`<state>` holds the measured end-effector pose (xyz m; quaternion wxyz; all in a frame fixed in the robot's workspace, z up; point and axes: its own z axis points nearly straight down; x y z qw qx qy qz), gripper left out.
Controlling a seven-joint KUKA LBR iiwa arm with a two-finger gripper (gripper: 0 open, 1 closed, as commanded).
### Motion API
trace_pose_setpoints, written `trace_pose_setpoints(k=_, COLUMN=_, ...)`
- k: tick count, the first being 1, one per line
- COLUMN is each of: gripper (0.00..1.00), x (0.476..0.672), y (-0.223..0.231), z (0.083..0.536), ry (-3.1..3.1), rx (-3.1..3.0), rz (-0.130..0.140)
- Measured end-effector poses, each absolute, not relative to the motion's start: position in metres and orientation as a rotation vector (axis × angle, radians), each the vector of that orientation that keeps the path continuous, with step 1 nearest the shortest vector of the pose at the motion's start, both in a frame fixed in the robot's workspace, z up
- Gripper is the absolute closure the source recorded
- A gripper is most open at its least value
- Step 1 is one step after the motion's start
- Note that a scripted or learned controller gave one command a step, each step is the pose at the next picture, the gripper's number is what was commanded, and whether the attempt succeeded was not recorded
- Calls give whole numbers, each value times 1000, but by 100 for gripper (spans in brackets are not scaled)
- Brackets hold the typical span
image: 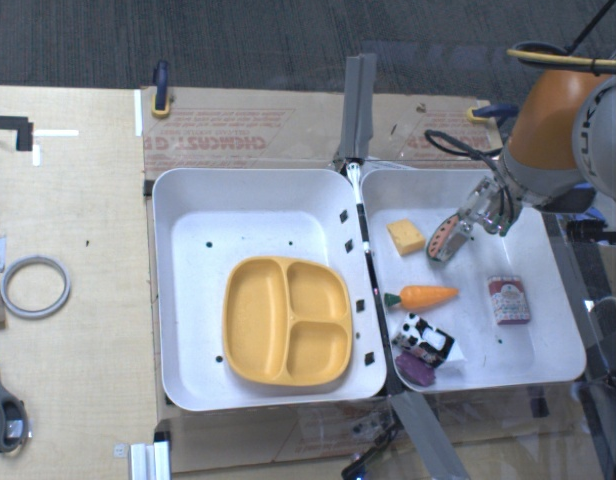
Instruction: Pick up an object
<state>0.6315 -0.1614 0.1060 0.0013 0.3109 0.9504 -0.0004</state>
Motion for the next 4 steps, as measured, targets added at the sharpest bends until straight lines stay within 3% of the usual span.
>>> trace_pose_setpoints(k=1, gripper=0, x=557, y=-167, z=91, ry=2717, rx=1578, rz=-2)
trace_pose_setpoints(k=2, gripper=0, x=599, y=-124, z=92, ry=2419, rx=2003, rz=-3)
trace_pose_setpoints(k=3, gripper=0, x=608, y=-112, z=99, ry=2436, rx=1982, rz=-3)
trace_pose_setpoints(k=4, gripper=100, x=608, y=-111, z=107, ry=2438, rx=1978, rz=-7)
